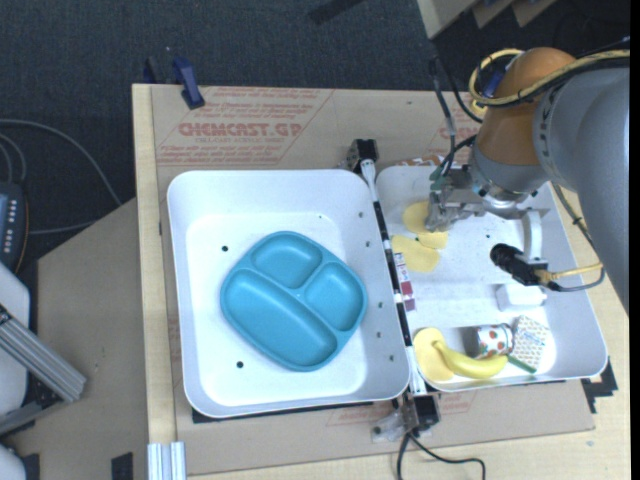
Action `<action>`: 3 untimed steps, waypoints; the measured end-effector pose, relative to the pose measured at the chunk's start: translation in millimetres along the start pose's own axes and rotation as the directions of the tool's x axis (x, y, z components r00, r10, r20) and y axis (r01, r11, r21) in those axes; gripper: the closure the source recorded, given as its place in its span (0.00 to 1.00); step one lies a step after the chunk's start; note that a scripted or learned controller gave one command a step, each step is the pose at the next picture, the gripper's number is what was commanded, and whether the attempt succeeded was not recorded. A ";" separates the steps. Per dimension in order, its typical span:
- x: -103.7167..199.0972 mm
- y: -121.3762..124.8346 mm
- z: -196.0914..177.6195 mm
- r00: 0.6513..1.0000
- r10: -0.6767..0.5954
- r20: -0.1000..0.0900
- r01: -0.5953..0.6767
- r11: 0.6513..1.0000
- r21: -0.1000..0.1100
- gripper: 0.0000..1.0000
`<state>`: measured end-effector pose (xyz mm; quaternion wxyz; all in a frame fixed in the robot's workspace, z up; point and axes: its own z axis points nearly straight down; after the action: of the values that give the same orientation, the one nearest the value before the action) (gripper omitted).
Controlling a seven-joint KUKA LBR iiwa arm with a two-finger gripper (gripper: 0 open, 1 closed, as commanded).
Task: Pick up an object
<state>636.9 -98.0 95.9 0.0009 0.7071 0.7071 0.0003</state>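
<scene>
End effector (438,218) hangs low in the far left part of the right bin (465,288), directly over a cluster of pale yellow pieces (421,258). Whether it is released or clenched cannot be told from this angle, and nothing can be seen grasped in it. The yellow pieces lie on the bin floor close to the wall shared with the other bin; one sits just left of the tool, the others just in front of it.

Along the near edge of the same bin lies a banana (462,365). Beside it sits a small red-and-white can (491,341), then a spotted pale object (531,340). A small white block (521,296) rests a little behind them.

The left bin (200,228) holds a blue divided plate (292,300) near its middle.

The grey arm (590,118), with its orange band (520,108), comes in from the right. Both bins sit on a tan worktop (250,123) with red lettering, and a blue clamp (187,81) sits at its far left corner.
</scene>
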 end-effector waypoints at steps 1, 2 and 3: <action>0.0 -0.1 0.1 1.000 0.000 0.000 0.000 1.000 0.000 0.00; 6.6 -49.9 11.5 1.000 0.001 -0.002 -0.001 1.000 0.003 0.00; -0.8 -6.3 10.8 1.000 -0.001 0.000 0.001 1.000 0.000 0.00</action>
<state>630.6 -98.7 85.1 0.0009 0.7068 0.7074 0.0003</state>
